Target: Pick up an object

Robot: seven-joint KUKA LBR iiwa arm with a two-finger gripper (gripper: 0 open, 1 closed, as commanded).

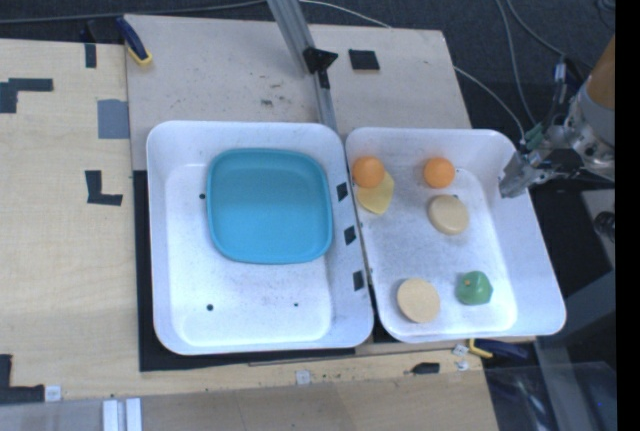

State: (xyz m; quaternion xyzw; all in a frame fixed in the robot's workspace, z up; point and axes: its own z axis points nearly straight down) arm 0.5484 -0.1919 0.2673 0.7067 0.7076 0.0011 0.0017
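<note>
green object (474, 288) and tan disc (418, 300) sit at the near edge of your right bin (528, 249); further back a pale oval (448, 214) and two orange balls (368, 171), one touching a yellow piece (377, 197). gripper (520, 170) is at the bin's right rim, nothing between it, opening can't tell. pick not started; approach, grasp, lift all left.
</note>
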